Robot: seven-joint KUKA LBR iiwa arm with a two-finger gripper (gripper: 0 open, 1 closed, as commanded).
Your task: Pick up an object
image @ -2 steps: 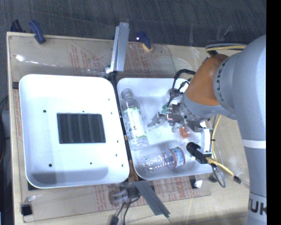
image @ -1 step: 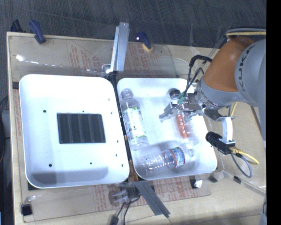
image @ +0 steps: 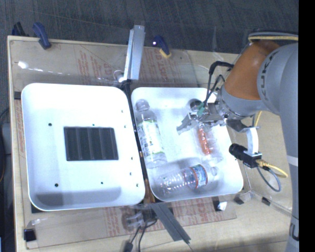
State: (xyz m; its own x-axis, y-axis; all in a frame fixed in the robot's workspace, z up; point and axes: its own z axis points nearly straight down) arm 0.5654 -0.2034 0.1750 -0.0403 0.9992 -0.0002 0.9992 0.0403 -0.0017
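While the gripper (image: 193, 121) hangs in the right bin (image: 168, 97), finger opening not clear, slim clear plastic bottle with orange label (image: 206, 142) just beside it.

Two bins (image: 79, 96) showing as smooth white plastic, bottles (image: 149, 138) looking like clear glossy plastic, bench (image: 68, 62) appearing as pale matt wood or board, arm (image: 275, 83) gleaming smooth grey, floor (image: 147, 9) looking like dark rough carpet.

Three bottles (image: 149, 135) (image: 186, 177) (image: 206, 140) crowd the right bin (image: 168, 96) from 9 to 3 o'clock; its 12 o'clock strip lies open.
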